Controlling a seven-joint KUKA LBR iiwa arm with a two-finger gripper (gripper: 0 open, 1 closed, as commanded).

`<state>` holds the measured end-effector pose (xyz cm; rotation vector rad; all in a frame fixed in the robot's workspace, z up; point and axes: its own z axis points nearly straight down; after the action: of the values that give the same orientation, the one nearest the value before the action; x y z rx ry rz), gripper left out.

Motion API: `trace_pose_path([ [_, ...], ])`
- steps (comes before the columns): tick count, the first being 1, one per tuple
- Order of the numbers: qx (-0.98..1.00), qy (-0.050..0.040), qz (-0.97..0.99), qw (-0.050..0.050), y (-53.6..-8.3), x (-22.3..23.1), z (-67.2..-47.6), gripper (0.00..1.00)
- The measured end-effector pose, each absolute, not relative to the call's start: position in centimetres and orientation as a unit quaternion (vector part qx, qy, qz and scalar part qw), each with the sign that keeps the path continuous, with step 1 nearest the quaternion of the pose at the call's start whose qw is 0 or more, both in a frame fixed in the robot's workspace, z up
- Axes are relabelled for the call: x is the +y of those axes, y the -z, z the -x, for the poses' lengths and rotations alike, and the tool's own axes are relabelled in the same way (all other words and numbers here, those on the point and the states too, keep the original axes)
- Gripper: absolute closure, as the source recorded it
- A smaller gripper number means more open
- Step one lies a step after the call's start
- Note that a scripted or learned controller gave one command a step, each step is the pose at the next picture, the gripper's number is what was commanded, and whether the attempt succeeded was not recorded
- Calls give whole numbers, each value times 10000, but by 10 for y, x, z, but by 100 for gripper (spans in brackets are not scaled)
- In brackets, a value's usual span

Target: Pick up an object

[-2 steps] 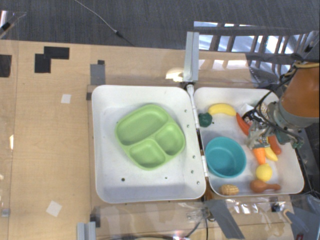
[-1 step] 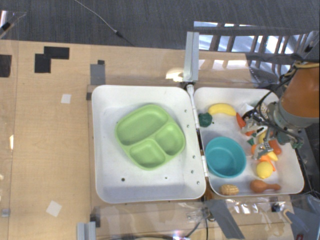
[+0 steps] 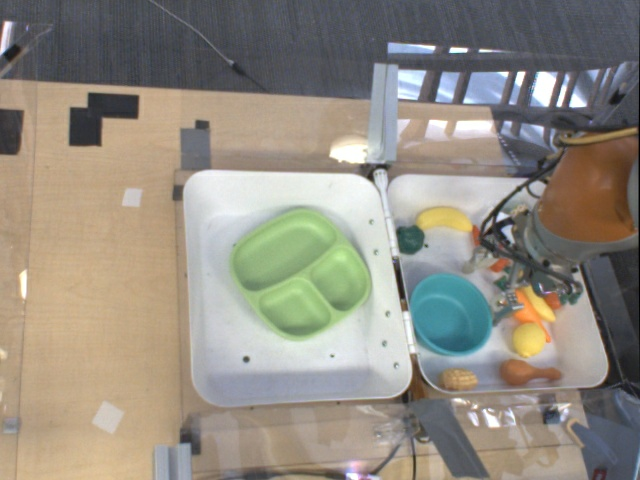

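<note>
The hand (image 3: 520, 283) hangs low in the right bin (image 3: 600, 368), over an orange carrot-like toy (image 3: 537, 308) at about four o'clock from the teal bowl (image 3: 452, 313). Descend squarely, avoiding the lemon (image 3: 529, 340) beside it. Wrist and cables mask the grasp; I cannot tell its state.

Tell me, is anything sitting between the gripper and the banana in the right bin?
Nothing visible does. The gripper hangs over the carrot, right of the teal bowl; the banana lies apart toward the bin's far edge, bare bin floor between.
</note>
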<state>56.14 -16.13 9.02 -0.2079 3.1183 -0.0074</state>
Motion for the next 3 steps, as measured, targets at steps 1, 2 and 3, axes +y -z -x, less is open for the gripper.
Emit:
trace_pose_path([
  [1, 9975, 39, 692, 163, -104, -160, -567, 100],
  [2, 9965, 28, 835, 97, -275, -141, -567, 100],
  [3, 9942, -16, 1075, -8, -142, -132, -528, 100],
])
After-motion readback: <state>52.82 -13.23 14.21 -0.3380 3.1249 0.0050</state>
